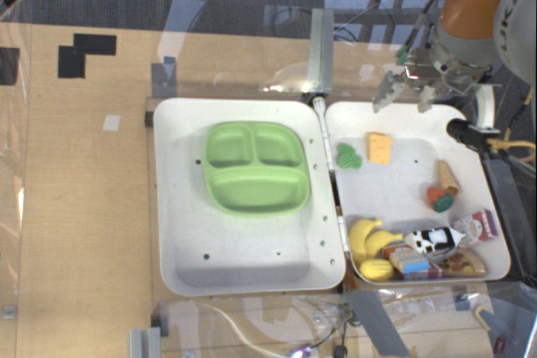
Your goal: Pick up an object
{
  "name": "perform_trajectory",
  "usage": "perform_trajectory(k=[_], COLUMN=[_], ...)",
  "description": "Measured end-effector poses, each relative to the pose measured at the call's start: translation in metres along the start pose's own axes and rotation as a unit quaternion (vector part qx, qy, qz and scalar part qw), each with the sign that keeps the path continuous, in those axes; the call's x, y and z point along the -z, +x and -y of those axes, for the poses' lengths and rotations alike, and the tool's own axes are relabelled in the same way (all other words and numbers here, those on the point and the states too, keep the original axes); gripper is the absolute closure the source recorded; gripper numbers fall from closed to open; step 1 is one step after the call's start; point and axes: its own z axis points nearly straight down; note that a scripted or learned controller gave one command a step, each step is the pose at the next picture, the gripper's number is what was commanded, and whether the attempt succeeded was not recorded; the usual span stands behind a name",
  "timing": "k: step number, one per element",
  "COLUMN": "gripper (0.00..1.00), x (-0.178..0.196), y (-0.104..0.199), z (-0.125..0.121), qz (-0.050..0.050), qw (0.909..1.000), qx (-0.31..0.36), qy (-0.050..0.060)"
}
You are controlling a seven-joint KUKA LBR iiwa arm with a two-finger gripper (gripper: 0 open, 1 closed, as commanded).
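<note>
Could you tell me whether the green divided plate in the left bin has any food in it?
Empty. The green divided plate lies flat in the left bin, and all three compartments show bare green.

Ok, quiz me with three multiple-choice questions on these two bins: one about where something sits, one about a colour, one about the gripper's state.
1. Where does the green three-compartment plastic plate lie?
A. left white bin
B. right white bin
C. on the bench

2. What colour is the small flat cheese-like wedge in the right white bin?
A. blue
B. yellow-orange
C. black

3. How is the two-finger gripper?
A. shut on the bananas
B. open, holding nothing
C. shut on the plate

Answers:
1 A, the plate rests in the middle of the left white bin.
2 B, the wedge is yellow-orange.
3 B, its fingers stand apart above the right bin's far edge, nothing between them.
</note>
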Motion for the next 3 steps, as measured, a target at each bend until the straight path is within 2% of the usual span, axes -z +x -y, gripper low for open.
perform_trajectory(k=[1,2,3], gripper=[0.0,1.0,1.0], x=[-0.143,-0.13,-0.044], y=[-0.014,-0.012,0.043], z=[-0.008,-0.011,-0.009], qz=[0.001,0.0,0.0], qw=[0.9986,0.9985,0.9985], qx=[0.053,0.054,0.054], qy=[-0.003,-0.007,-0.003])
